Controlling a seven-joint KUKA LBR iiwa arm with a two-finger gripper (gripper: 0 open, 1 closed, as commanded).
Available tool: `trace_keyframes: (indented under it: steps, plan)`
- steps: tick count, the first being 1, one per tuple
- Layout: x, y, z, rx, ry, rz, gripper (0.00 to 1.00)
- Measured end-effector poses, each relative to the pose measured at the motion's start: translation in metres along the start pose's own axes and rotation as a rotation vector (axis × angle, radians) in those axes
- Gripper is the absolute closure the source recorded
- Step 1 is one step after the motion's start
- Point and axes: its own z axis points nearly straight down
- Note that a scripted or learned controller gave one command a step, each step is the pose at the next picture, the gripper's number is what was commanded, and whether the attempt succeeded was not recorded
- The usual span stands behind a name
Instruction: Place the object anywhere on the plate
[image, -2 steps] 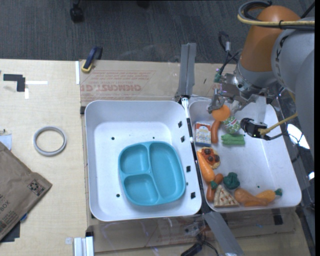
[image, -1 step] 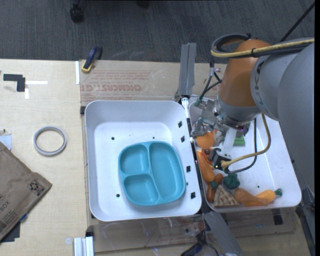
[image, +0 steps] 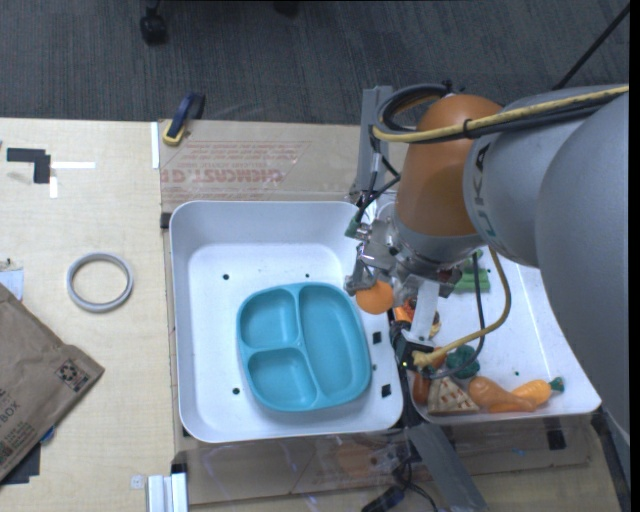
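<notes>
Two shallow white bins are set side by side on the counter (image: 90, 210), so that the source of objects and the target are kept apart: the left bin (image: 200, 240) carries the blue three-compartment plate (image: 302, 345), and the right bin (image: 555, 345) carries the loose toy food, among it a carrot (image: 510, 395), a wedge-shaped sandwich piece (image: 450, 395) and a green item (image: 478, 278). The gripper (image: 385, 290) is seen over the divide between the bins, just beside the plate's upper right rim, with a small orange object (image: 374, 298) directly beneath it; the object appears to be clamped between the fingers, though the wrist hides much of the contact, and the grasp is therefore given as a judgement. The object is placed above the left bin's inner edge rather than over a compartment, from which it is judged that the carry toward the plate is under way and the release is not yet done. A short shift leftward would be called for, since a drop here could land on the rim and roll off. A tape ring (image: 100, 281) and a brown paper bag (image: 40, 385) are left on the counter, apart from the work.
</notes>
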Motion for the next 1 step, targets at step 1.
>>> trace_keyframes:
  steps: [1]
  plan:
    - [-0.0004,0.0002,-0.0001,0.0,0.0,0.001,0.0]
